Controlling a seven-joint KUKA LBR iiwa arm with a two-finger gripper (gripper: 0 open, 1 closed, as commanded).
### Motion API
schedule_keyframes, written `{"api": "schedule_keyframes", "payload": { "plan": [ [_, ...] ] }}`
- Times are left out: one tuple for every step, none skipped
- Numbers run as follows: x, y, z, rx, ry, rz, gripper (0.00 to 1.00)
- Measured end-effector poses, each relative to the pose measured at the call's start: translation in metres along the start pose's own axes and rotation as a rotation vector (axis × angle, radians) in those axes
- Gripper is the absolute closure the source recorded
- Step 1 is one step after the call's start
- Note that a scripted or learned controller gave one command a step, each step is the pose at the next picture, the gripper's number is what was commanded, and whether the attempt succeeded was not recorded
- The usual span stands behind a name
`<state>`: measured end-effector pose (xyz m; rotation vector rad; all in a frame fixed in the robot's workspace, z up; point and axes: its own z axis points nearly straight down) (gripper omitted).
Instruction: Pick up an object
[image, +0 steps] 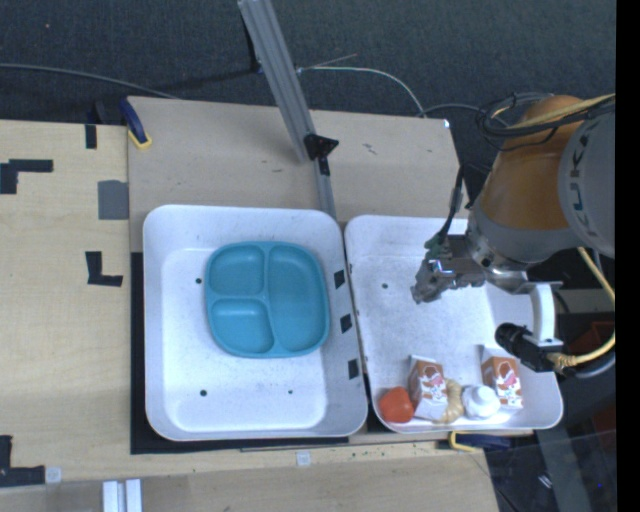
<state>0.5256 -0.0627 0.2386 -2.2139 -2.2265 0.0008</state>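
Observation:
My gripper (428, 287) hangs over the middle of the right bin (392, 310), reaching in from the right under the orange-banded wrist. Along that bin's near edge lie a red ball (397, 404), a small carton with a red print (430, 387), a tan peanut-shaped piece (455, 402), a white round cap (483, 402) and a second printed carton (502, 380). The gripper is well above and behind these objects, touching none of them. Nothing shows between its fingertips.
The left bin (180, 300) holds a teal divided plate (268, 299). A grey metal post (283, 80) slants in from the top toward the gap between the bins. Cables and a white fitting (540, 320) hang at the right of the arm.

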Motion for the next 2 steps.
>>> {"api": "schedule_keyframes", "payload": {
  "plan": [
    [0.051, 0.015, -0.004, 0.000, 0.001, -0.001, 1.00],
    [0.108, 0.023, 0.011, 0.002, 0.000, -0.001, 1.00]
  ]
}}
